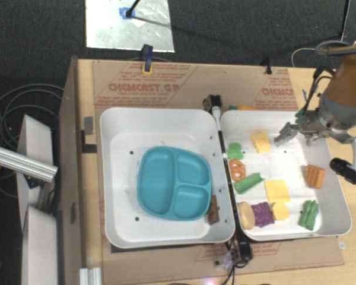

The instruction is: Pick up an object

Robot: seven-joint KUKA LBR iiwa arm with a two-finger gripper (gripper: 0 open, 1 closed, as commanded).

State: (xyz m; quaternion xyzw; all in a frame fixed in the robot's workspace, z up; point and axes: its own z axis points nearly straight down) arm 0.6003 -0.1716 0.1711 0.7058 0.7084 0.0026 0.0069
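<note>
The right bin (329,159) holds several toy foods: a yellow wedge (260,142), a green round piece (234,152), a brown pretzel (237,170), a green pod (248,182), a yellow slab (277,190), a small yellow cube (280,211), purple grapes (262,214), a tan egg shape (245,214), a green bunch (308,214) and an orange piece (314,176). My gripper (293,132) hangs over the bin's back right part, just right of the yellow wedge and apart from it. I see nothing held in it.
The left bin (121,129) carries a teal divided plate (175,183), and a small brown piece (213,209) lies at its right wall. A black part (347,171) juts over the right bin's right rim. Cables run at the back right.
</note>
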